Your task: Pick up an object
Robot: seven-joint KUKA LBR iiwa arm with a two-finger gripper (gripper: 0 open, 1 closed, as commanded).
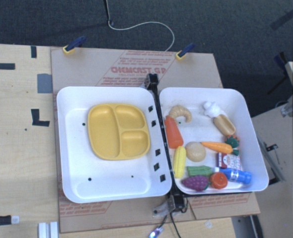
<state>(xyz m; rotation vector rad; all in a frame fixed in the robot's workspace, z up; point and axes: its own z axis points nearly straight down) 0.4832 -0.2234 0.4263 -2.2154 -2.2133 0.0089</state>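
Nothing appears picked up yet: the toy foods, among them a carrot [217,146], a corn cob [179,161] and grapes [195,183], lie in the right bin [246,105]. The left bin [67,133] holds a yellow plate [119,131]. The whole pick seems left to do.

One fixed camera, high above the bench, looking down at a slant
Both bins sit mid-frame: left bin [67,148] with a yellow plate [119,131], right bin [246,113] with toy food; dark floor runs along the top
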